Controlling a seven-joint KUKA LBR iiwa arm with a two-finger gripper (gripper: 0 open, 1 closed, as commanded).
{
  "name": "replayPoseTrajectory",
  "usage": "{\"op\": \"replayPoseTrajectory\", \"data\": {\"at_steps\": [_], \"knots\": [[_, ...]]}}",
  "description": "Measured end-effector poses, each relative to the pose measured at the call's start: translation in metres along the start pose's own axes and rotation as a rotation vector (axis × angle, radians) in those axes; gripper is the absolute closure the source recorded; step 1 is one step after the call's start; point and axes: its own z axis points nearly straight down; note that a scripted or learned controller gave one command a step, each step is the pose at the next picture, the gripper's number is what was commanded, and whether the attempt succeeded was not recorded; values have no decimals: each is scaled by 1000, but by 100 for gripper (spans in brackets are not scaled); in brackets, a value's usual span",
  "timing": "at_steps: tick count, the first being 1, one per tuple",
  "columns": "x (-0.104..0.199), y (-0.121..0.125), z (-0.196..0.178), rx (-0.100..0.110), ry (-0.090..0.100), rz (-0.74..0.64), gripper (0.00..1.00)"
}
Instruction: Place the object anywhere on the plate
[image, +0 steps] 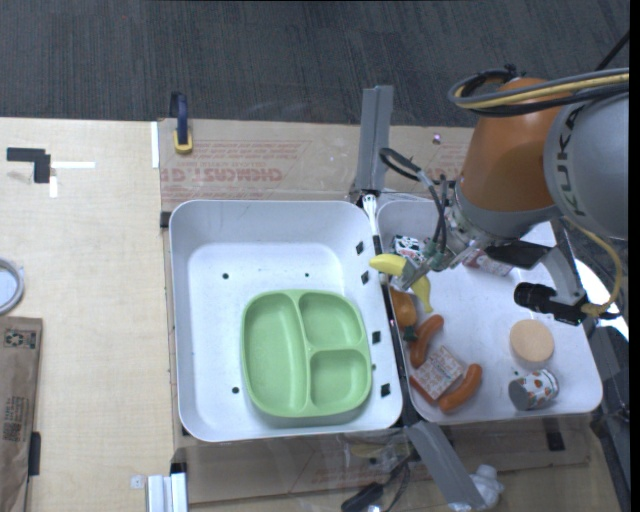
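Reaching in from the right, the arm (540, 130) is seen low over the right bin (570, 395), its gripper (432, 262) lost among cables and wrist hardware near the bin's left wall. Whether the jaws are apart, together or clamped on anything cannot be told; nothing is plainly seen between them.

A banana (392, 268), yellow, curved and smooth, is seen just left of the gripper, lying over the divide between the bins. It is judged to be the object meant, being nearest the gripper, though whether it is lifted or merely resting on the rim cannot be told.

The plate (305, 352) is set flat in the left bin (195, 300), well apart from the banana. It is pale green, matte, rounded at the corners and split into three shallow compartments, so a drop in any of them would serve.

Other toy foods are left in the right bin: two glossy orange sausages (428, 335) and (462, 385), a speckled wrapped packet (436, 370), a tan puck-like round (531, 340) and a small printed cup (530, 390).
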Motion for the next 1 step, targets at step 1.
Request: {"op": "replayPoseTrajectory", "data": {"at_steps": [1], "knots": [[85,2,0,0,0,-104,100]]}}
